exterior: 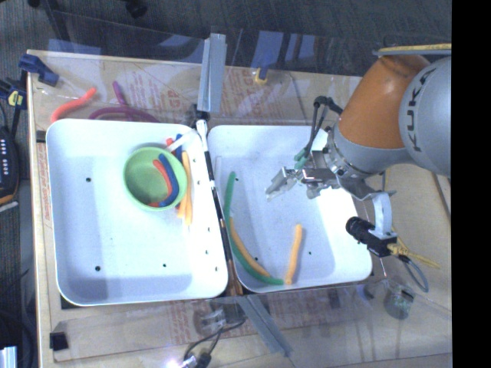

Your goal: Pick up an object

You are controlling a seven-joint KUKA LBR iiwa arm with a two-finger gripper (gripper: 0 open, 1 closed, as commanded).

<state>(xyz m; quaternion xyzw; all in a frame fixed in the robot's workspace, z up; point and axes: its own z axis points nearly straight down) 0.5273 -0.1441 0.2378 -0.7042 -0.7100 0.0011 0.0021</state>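
The arm (399, 113) is reaching in from the right, its grey body and orange band hanging over the right bin (337, 263). The claw (278, 184) is sitting low over the upper middle of that bin, and its two metal fingers (285, 176) are standing apart with nothing between them, just bare white floor underneath. Below it, an orange stick (294, 253) is lying near the front of the bin, tilted slightly. A long green strip (236, 228) is running down the bin's left wall and curling along the front, with a yellow-orange strip (247, 253) lying alongside it. In the left bin (100, 274), a green bowl (146, 176) is sitting toward the back right corner, holding red and blue curved pieces (164, 173). An orange stick (186, 194) is lying just beside the bowl's right edge.
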